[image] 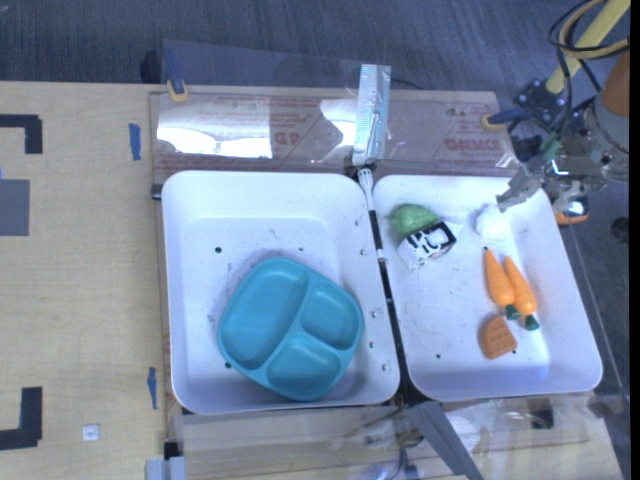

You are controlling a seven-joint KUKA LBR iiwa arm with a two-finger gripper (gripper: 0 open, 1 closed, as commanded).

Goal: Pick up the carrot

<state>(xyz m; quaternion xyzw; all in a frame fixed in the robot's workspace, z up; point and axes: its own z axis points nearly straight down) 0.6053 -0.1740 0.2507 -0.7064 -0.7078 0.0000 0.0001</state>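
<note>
Carrot lies well apart from gripper; seemingly empty.

Carrot in right bin, gripper above its far right corner, blue tray in left bin

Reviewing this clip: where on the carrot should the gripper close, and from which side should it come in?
Probably from straight above, fingers closing across the thick orange middle of the carrot. It lies flat in the right bin, long axis running up-down in view, and looks like two pieces side by side, so close across both. The gripper is above the bin's upper right corner.
</note>
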